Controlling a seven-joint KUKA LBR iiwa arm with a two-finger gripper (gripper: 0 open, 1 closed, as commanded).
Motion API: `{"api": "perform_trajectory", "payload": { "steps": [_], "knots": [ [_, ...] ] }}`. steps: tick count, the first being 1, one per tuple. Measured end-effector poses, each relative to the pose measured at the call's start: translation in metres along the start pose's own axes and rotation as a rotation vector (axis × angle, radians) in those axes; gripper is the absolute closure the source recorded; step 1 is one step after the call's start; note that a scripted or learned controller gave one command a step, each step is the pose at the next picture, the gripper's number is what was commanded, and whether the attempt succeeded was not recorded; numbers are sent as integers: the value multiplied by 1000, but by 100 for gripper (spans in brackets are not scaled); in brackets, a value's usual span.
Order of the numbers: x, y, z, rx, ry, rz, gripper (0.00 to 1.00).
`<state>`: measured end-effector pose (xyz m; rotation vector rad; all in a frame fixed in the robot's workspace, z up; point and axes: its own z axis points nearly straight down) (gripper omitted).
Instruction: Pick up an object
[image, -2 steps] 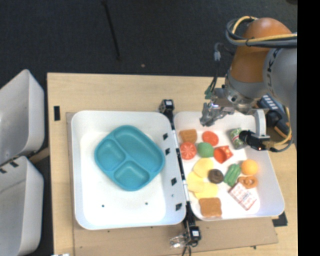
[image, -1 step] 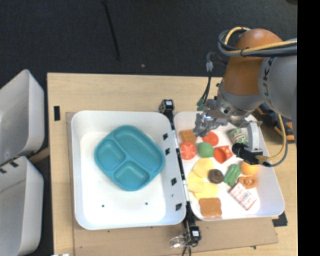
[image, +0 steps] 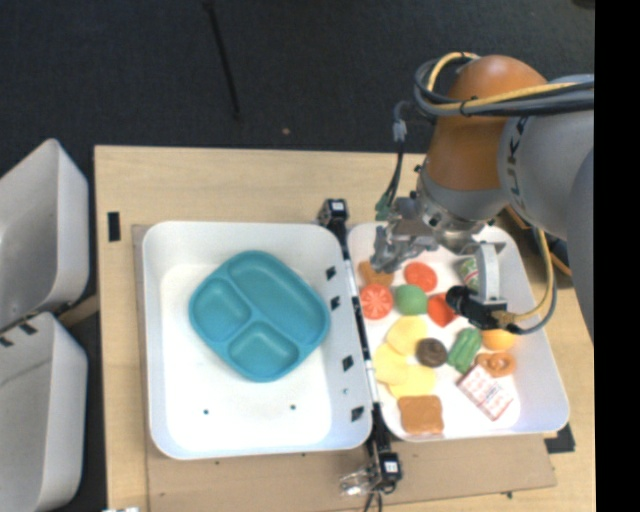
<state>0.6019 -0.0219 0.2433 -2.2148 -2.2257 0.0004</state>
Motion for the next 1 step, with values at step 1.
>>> {"api": "perform_trajectory", "payload": {
  "steps": [1],
  "knots": [
    [-10,-7,11,0,-2,5,100]
  ]
}}
